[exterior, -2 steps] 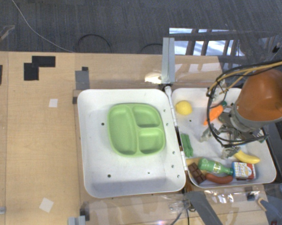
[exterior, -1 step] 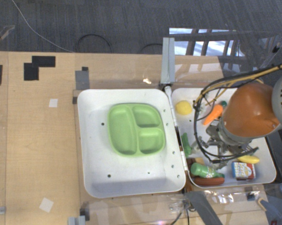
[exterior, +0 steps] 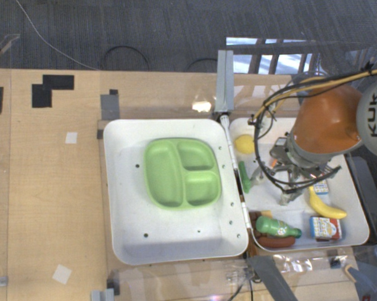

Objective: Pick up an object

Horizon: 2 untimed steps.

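Green bottle [exterior: 276, 226] is seen lying at the near edge of the right bin [exterior: 358, 224], beside a small carton [exterior: 325, 228] and a banana [exterior: 325, 204]. The pincer [exterior: 293, 185] is held low over this bin, just left of the banana; whether it is parted or closed cannot be told. What seems a lemon [exterior: 244, 144] lies at the far left corner. A green divided plate [exterior: 180, 172] is set in the left bin [exterior: 125, 198].
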Available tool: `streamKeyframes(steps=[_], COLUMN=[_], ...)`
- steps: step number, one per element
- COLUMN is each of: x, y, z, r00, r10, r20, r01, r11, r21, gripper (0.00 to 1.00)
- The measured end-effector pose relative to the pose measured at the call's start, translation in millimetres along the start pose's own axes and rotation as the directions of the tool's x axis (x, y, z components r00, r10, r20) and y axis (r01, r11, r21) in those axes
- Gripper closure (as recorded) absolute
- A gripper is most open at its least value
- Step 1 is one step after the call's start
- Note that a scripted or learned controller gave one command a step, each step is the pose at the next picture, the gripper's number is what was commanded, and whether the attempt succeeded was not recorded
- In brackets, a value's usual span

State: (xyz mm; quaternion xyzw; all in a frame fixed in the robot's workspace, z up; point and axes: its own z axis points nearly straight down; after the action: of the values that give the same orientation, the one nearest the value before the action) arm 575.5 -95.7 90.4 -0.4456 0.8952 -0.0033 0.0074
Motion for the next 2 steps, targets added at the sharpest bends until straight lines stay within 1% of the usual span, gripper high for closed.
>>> streamKeyframes(steps=[1,2], x=[-16,-31], y=[-15,-41], z=[1,2], r00=[0.997,0.997], r10=[0.079,0.075], r20=[-0.003,-0.001], r01=[-0.079,-0.075], r11=[0.997,0.997], r21=[-0.002,-0.002], gripper=[0.0,0.0])
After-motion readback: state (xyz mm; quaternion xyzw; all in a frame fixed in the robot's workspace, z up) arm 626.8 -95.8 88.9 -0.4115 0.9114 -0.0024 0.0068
